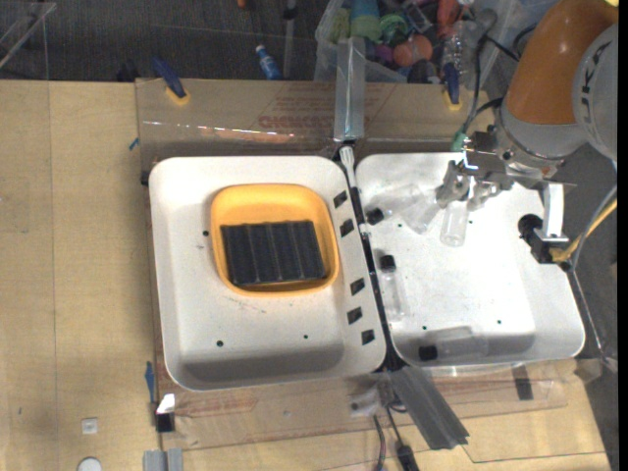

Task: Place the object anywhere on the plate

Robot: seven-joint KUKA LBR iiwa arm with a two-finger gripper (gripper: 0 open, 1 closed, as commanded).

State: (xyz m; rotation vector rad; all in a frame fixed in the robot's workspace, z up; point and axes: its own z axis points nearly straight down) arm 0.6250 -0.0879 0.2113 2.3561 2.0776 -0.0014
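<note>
A dark grey ribbed rectangular object (273, 253) lies flat on the orange-yellow plate (228, 210) in the left bin (186, 332), covering most of the plate's floor. My gripper (437, 221) hangs over the upper middle of the right bin (510, 312), well to the right of the plate. Its clear fingers (453, 228) stand apart, open, with nothing between them. The grey arm with its orange band (554, 62) comes in from the upper right.
A ridge with black clips (355, 258) divides the two bins. A small black piece (386, 261) sits near it in the right bin, and a black fitting (535, 234) is at that bin's right wall. A crate of colourful toys (412, 8) stands behind the bench.
</note>
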